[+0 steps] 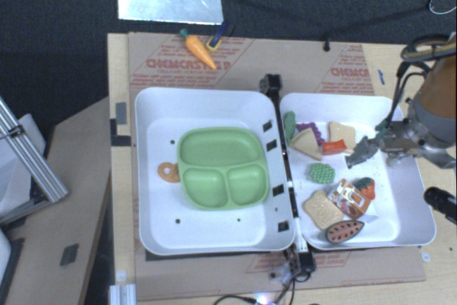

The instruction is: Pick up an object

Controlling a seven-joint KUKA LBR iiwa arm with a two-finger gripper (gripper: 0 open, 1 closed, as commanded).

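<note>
Watermelon slice [345, 231] at right bin's [410, 225] front, tool [360, 151] fingers indistinct

- You have two bins side by side: the left bin [153, 118] holds a divided tray [221, 166] at its middle, with a pretzel [169, 172] just left of the tray.
- Your right bin [410, 225] holds the toy food [325, 175], clustered in its left half.
- The gripper [360, 151] sits over the right bin, right of that cluster.
- A carrot [200, 51] lies on the bench beyond the left bin.
</note>
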